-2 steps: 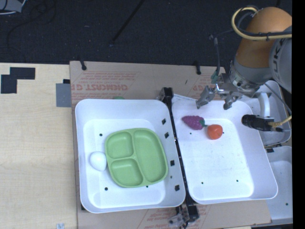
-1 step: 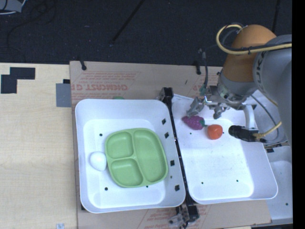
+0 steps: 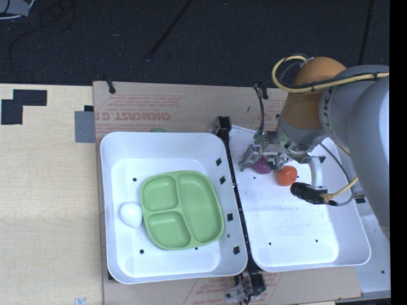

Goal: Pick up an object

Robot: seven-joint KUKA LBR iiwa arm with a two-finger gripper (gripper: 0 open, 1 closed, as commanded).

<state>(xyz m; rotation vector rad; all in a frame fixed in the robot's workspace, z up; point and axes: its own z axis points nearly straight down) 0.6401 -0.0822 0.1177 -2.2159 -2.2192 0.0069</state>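
My gripper (image 3: 257, 159) hangs low over the far left part of the right bin (image 3: 299, 246), close to the divider. A small magenta object (image 3: 261, 166) lies directly under it, partly hidden by the gripper. Just to the right of that sits an orange-red ball (image 3: 286, 175) on the bin floor. In the left bin (image 3: 121, 151) a green three-compartment plate (image 3: 182, 209) lies flat, with a white egg-shaped object (image 3: 131, 214) touching its left edge.
The arm's grey body and orange band (image 3: 311, 94) loom over the right bin's far right side. A black divider rail (image 3: 234, 196) runs between the two bins. Cardboard (image 3: 165, 110) lies under the bins.
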